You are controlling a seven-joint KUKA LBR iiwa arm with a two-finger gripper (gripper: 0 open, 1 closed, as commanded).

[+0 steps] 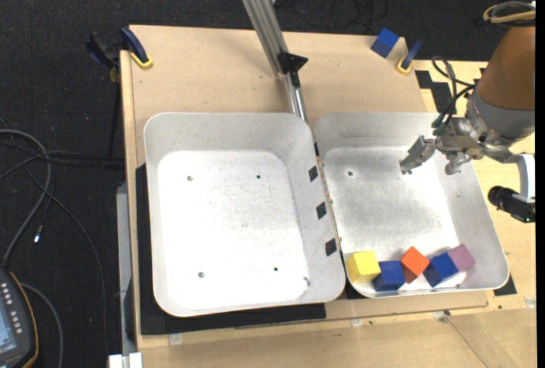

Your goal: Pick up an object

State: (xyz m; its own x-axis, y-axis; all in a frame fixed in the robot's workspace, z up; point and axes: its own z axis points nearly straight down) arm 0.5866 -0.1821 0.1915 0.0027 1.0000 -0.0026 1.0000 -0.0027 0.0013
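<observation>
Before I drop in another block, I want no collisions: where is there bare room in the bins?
The left bin has a bare floor from wall to wall. The right bin is bare at its middle, between the claw and the blocks. Its near edge is crowded: yellow, blue, orange, blue, purple.

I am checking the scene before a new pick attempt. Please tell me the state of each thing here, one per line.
Pincer: over the right bin, holding nothing, fingers apart.
Yellow cube: resting in the right bin, near corner.
Blue cubes: two, resting beside the orange one.
Orange cube: tilted, between the blue cubes.
Purple cube: resting against the bin wall.
</observation>
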